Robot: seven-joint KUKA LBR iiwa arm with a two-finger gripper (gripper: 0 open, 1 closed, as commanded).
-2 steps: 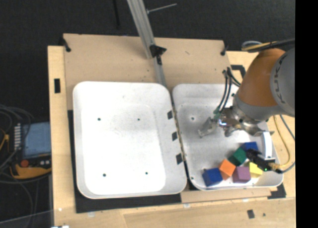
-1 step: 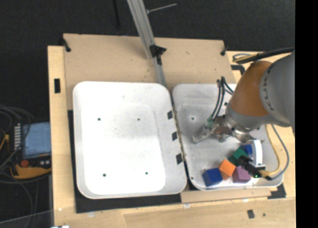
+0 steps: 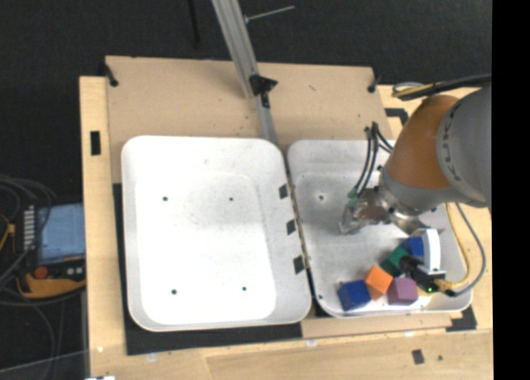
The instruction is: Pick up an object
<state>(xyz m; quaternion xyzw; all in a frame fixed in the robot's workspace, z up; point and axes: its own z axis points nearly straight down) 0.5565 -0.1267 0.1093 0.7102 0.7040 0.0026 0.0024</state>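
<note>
Right bin (image 3: 331, 163): blocks (image 3: 379, 282) lie near pincer (image 3: 354, 223).

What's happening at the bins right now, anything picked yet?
The KUKA arm reaches into the right bin, its tool low over bare floor near the bin's middle. The blocks sit clustered in the near corner: a blue block, an orange block, a purple block and a green block. Nothing is seen in the tool.
</note>
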